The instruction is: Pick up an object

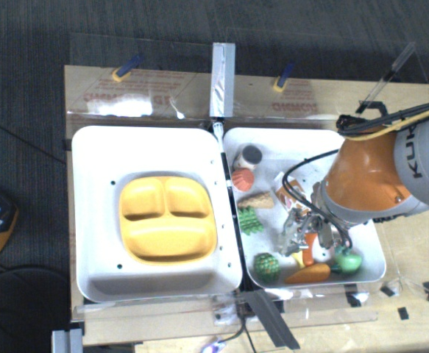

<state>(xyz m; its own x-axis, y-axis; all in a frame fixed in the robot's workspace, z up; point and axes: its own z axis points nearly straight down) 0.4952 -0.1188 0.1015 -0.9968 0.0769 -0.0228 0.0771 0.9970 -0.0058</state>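
Observation:
My gripper hangs low inside the right bin, toward its front. Toy foods crowd around it. A small red, white and yellow piece lies right against the gripper's tip, and I cannot tell whether it is held. An orange carrot lies just in front of it, with a green pepper to its right. A bumpy green ball rests at the front left. Further back lie a green leafy piece, a tan piece, a red-orange ball and a dark grey round item.
The left bin holds a yellow divided tray. The arm's orange band and black cables hang over the right bin's right half. A metal divider post stands between the bins at the back.

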